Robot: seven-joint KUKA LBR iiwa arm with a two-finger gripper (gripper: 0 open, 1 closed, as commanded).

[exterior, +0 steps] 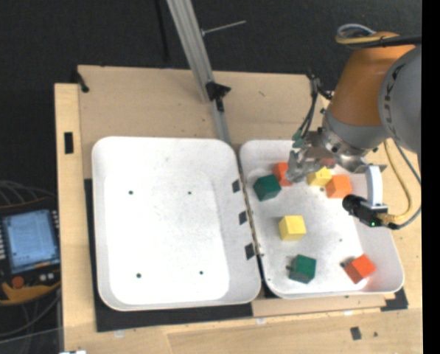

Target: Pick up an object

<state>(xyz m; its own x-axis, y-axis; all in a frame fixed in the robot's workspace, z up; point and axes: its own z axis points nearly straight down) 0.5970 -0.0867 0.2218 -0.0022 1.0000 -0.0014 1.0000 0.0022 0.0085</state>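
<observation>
The right bin (374, 253) holds several small blocks. A green block (266, 187) lies near its left wall, and a yellow cube (292, 227) sits mid-bin. A second green block (302, 268) and an orange-red block (359, 268) lie toward the front. At the back are an orange block (338, 186), a small yellow block (323, 175) and an orange block (281, 171) partly hidden by the gripper. My gripper (301, 169) hangs low over the back of this bin, just right of the hidden orange block and above the green one.
The left bin (168, 220) lies beside the right one, with a raised divider between them. A slanted metal pole (197, 50) rises behind the bins. A black cable plug (363, 209) hangs off the arm over the right bin. A pendant (24, 242) lies at the far left.
</observation>
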